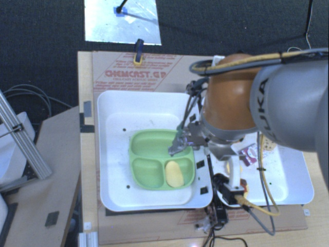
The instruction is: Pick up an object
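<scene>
Gripper, reaching in from the right under the bulky orange-banded wrist, sits low over the green divided tray in the left bin, its tips at the tray's right rim; whether they are apart or together I cannot tell, and nothing shows between them. Just below it a yellow oval piece lies in the tray's lower right compartment, while farther right small packets lie in the other bin. Closing here risks catching only the tray's rim, since the tips seem offset from the yellow piece, tipping or dragging the tray.
</scene>
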Available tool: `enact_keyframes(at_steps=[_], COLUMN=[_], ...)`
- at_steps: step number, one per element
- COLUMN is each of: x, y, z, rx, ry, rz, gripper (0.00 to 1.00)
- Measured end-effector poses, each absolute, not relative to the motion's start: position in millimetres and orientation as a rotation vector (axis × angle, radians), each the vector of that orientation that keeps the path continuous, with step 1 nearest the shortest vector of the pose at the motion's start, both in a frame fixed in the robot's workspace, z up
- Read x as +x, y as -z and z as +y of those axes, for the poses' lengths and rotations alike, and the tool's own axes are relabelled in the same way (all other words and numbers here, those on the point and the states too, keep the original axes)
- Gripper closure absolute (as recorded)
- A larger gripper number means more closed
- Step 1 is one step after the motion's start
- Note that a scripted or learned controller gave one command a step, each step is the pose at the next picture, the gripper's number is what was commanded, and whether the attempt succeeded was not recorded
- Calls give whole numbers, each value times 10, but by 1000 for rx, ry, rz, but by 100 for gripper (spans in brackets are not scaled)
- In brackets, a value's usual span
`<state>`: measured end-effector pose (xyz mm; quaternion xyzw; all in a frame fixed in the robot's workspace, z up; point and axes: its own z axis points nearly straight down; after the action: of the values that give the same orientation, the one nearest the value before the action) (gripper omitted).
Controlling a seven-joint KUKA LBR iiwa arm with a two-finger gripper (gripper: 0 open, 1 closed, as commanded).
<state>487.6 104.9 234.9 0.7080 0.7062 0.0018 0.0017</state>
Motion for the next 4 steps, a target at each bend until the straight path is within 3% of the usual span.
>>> enact_keyframes(at_steps=[1,2,3,4], x=[5299,5135,4853,4884], y=[-2380,-1942,-1838,-3025], z=[156,-193,-524,-751], rx=[2225,2225,2226,2210], ry=[-3,2,3,-14], rz=[2211,2219,2218,2216], gripper=[0,0,0,0])
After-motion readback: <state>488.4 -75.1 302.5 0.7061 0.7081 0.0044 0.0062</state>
